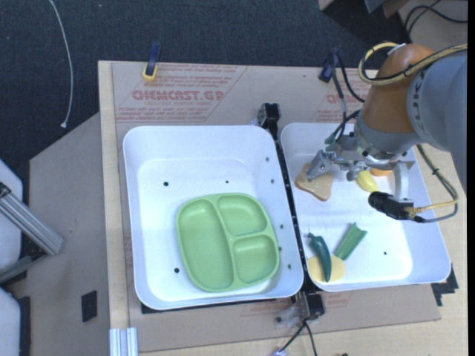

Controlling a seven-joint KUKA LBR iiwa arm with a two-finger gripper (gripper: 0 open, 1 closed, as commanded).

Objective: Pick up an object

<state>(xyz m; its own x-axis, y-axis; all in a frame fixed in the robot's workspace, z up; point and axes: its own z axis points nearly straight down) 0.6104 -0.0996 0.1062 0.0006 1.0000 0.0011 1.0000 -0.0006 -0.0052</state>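
Note:
My gripper hangs low over the back of the right bin, under the grey arm with its orange band. A tan, bread-like piece lies just to its left, near the bin's left wall. A yellow object shows partly beneath the gripper, and the arm hides the rest of it. Toward the front of that bin lie a green stick-shaped piece, a teal piece and a pale yellow piece. I see nothing lifted off the bin floor.
The left bin holds a green divided plate. A black part with a cable hangs right of the gripper. Clamps sit on the bench's back edge. The divider separates the bins.

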